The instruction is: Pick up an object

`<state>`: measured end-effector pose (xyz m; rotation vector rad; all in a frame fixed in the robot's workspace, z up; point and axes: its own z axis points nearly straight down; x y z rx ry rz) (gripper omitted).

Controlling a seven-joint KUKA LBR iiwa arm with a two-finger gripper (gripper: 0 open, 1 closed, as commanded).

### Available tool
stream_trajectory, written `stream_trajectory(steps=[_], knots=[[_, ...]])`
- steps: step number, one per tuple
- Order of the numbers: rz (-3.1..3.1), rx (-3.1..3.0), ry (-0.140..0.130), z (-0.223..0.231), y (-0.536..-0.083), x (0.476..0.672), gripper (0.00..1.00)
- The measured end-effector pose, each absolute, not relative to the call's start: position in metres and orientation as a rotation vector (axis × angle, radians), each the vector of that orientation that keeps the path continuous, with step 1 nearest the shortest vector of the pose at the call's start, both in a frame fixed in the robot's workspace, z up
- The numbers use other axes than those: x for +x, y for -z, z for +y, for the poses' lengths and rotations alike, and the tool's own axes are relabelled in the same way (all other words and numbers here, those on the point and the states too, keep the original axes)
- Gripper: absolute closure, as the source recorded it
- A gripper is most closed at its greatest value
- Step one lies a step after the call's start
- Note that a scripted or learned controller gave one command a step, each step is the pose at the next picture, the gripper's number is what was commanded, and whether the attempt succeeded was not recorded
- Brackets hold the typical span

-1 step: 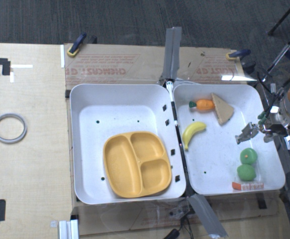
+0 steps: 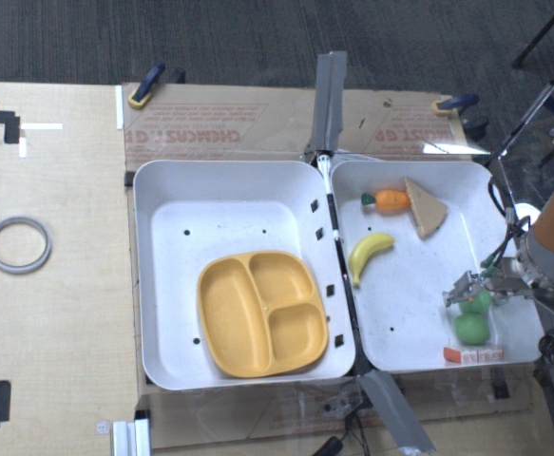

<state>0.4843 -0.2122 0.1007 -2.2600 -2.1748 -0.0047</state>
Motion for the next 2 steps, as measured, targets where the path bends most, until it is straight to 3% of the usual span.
stream_trajectory(steps=[1, 2], knots=[[-2.171, -2.268, -0.001, -0.215, -0.11, 0.483, 1.0], [-2.172, -2.268, -0.003, -0.178, -0.205, 0.524, 1.0]])
